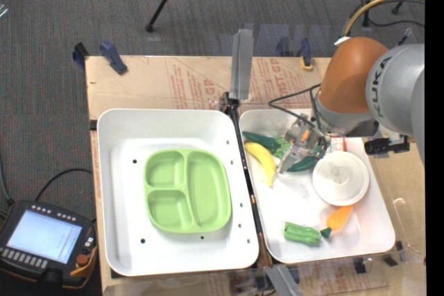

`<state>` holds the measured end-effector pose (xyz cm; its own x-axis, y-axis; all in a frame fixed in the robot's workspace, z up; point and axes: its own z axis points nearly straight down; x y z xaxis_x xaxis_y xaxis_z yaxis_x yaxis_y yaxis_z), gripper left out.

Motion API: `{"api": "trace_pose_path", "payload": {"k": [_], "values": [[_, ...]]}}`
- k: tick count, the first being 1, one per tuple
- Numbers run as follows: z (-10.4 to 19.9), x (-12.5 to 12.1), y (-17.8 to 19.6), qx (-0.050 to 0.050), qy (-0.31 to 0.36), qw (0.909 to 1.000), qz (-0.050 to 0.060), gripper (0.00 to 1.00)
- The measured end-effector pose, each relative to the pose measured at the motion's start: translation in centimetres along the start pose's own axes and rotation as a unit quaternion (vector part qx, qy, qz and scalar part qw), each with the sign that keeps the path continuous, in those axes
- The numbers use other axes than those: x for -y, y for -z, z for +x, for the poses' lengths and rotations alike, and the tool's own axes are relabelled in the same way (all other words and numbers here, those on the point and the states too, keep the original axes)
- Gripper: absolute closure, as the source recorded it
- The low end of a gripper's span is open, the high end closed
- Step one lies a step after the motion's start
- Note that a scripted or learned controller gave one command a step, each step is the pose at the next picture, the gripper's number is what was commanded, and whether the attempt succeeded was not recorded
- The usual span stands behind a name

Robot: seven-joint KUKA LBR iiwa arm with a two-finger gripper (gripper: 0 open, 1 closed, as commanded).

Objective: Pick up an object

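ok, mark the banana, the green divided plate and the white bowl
banana (pixel 262 161), camera view, middle of the peel
green divided plate (pixel 208 192), camera view, floor of its large compartment
white bowl (pixel 340 177), camera view, inside bottom

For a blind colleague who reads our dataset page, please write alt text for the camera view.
Seen from above, a grey robot arm's gripper hangs low in the right bin, over a banana and a dark green object, beside a white bowl, an orange carrot and a green toy. The left bin holds a green divided plate.

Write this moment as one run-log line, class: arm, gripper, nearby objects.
arm: reaching into right bin | gripper: low beside banana, over dark green item | grasp: none seen | left bin: green tray
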<state>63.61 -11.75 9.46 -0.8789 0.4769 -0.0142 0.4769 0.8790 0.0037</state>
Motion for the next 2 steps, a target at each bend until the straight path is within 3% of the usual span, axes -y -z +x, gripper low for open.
{"api": "trace_pose_path", "payload": {"k": [2], "values": [[1.6,-1.7,0.1,0.0,-0.135,0.9908,0.0,0.0]]}}
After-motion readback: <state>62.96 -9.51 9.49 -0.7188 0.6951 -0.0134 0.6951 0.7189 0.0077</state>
